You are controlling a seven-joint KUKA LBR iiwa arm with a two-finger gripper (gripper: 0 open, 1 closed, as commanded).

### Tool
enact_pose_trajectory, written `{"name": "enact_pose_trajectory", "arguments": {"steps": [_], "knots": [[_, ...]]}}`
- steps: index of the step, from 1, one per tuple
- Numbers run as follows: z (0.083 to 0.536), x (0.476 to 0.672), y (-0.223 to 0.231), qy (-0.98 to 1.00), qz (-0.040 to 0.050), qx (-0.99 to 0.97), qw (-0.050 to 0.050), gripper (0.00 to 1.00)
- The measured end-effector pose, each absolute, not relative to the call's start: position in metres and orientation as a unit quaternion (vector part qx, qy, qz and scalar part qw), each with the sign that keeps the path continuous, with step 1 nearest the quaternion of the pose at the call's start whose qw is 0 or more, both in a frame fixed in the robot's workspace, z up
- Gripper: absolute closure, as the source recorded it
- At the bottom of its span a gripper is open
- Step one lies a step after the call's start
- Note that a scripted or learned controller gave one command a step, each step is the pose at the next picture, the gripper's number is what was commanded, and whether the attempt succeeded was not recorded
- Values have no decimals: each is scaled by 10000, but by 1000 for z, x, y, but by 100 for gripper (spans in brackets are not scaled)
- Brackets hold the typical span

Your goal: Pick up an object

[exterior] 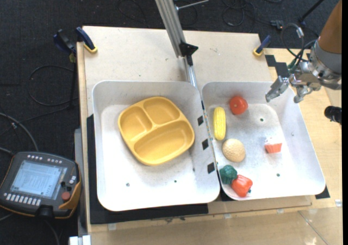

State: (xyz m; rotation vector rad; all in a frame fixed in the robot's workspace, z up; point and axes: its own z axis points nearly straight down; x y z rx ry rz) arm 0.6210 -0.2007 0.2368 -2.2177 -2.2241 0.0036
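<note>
Five foods fill the right bin (304,146); one yellow plate (156,129) left.

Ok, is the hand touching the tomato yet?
Apart. The camera view shows the hand open above the right bin's upper right rim, with bare white bin floor between it and the tomato.

The arm (331,48) has an orange band above a grey wrist, thin dark cables alongside, and a metallic two-fingered end effector (288,90).
</note>
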Motion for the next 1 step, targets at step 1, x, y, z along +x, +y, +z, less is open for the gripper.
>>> {"name": "enact_pose_trajectory", "arguments": {"steps": [1], "knots": [[237, 621, -201, -7081, 12, -7061, 2, 0]]}}
